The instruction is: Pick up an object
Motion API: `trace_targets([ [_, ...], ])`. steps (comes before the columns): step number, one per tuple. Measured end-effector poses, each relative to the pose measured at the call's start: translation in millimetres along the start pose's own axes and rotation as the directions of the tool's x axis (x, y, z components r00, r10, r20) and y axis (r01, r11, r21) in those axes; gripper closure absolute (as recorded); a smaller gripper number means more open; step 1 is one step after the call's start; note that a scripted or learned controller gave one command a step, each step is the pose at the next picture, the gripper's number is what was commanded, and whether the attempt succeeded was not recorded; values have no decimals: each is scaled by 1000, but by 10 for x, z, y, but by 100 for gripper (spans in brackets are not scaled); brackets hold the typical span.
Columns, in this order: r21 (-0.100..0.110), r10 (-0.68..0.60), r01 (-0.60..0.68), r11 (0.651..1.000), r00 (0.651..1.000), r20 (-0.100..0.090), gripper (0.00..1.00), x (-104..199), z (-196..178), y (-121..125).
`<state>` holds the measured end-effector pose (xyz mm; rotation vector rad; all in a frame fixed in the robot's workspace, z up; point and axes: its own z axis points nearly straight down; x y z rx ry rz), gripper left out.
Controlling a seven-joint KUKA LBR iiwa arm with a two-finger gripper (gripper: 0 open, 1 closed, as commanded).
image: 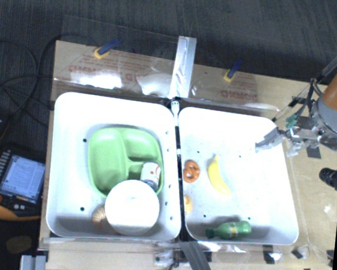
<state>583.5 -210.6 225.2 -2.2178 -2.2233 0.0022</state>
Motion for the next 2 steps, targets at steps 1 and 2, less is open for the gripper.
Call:
trace_targets([
  [1,3,403,-403,915,915,0,0,461,623,56],
  [2,1,308,-308,951,951,4,0,850,648,782],
])
